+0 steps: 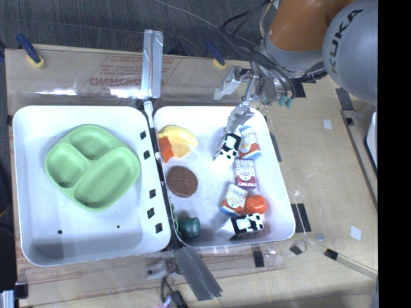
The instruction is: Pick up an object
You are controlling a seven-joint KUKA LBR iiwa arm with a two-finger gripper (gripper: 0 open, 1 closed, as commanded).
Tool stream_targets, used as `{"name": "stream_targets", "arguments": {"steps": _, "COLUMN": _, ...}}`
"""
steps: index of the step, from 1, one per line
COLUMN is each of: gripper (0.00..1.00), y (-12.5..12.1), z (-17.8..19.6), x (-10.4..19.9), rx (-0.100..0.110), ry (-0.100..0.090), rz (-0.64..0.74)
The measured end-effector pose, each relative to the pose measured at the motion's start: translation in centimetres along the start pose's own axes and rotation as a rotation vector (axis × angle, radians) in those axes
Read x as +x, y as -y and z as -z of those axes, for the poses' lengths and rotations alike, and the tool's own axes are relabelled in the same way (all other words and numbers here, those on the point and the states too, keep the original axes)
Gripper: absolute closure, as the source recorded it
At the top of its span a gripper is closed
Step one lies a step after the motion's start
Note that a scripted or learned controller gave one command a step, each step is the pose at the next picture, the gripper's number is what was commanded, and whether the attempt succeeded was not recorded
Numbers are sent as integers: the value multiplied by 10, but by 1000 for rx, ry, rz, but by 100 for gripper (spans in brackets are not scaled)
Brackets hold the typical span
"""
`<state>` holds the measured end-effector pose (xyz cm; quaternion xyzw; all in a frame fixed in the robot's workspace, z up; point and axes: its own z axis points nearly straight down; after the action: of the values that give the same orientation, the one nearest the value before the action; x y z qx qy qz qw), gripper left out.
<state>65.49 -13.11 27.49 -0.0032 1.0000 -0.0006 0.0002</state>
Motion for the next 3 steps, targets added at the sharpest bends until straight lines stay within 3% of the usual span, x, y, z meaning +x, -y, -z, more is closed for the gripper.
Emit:
{"name": "stream_targets", "arguments": {"steps": 1, "gripper": 0, "y": -4, "z": -166, "x": 7, "rx": -4, "ry": -12, "rz": 89}}
{"name": "stream_targets", "arguments": {"steps": 2, "gripper": 100, "y": -5, "z": -147, "x": 2, "rx": 0, "ry": 4, "rz": 96}}
{"name": "stream_targets", "arguments": {"steps": 3, "gripper": 100, "y": -15, "z": -107, "x": -3, "rx": 0, "ry": 5, "rz": -41}}
